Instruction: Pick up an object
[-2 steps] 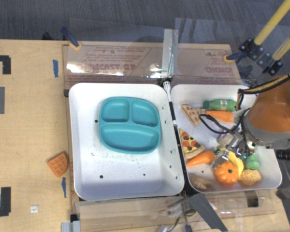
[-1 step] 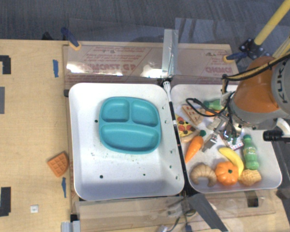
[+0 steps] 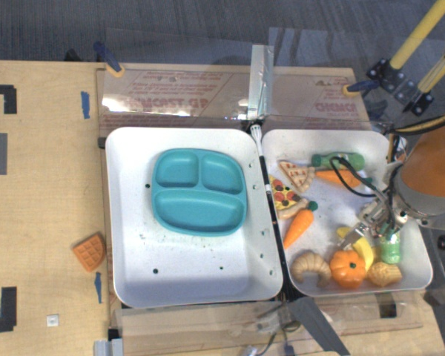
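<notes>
In the camera view, two white bins sit side by side on the surface. The left bin (image 3: 126,221) holds a teal divided plate (image 3: 200,191) in its upper middle. The right bin (image 3: 423,273) is crowded with toy food: two pizza slices (image 3: 289,188) near its left wall, a carrot (image 3: 299,227) below them lying on a slant with its green top toward the upper right, a croissant (image 3: 309,265) at the bottom, an orange pumpkin (image 3: 348,268) just right of it, a banana (image 3: 363,249) above the pumpkin, and a tan piece (image 3: 385,274) at lower right. A green item (image 3: 340,160) lies across the bin's top.

The arm enters from the right edge, and the hand (image 3: 378,221) hangs low over the bin's right part, just above the banana and beside a green bottle (image 3: 390,249). Cables hide its tips, so I cannot tell whether it is apart or together.

A waffle (image 3: 89,251) lies on the surface left of the bins.
</notes>
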{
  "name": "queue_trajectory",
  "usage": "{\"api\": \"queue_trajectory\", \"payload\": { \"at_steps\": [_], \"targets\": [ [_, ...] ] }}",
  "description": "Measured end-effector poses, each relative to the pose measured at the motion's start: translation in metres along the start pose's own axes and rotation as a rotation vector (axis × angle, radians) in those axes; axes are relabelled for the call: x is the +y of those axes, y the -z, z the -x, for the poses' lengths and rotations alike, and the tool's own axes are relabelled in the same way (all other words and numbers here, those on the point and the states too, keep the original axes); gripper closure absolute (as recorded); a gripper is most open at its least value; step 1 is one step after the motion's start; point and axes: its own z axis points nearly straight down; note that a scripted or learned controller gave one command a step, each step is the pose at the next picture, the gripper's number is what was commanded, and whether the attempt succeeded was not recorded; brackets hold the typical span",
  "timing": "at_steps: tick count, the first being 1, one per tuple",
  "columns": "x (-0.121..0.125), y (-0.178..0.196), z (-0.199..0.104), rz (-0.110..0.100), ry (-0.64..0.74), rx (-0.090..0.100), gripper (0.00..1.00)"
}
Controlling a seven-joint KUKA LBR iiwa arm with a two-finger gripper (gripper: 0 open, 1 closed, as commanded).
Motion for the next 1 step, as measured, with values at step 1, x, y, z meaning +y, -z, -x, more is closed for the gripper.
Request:
{"api": "queue_trajectory", "payload": {
  "at_steps": [1],
  "targets": [
    [0.0021,0.0100,0.0022,0.003,0.003,-0.007,1.00]
  ]
}}
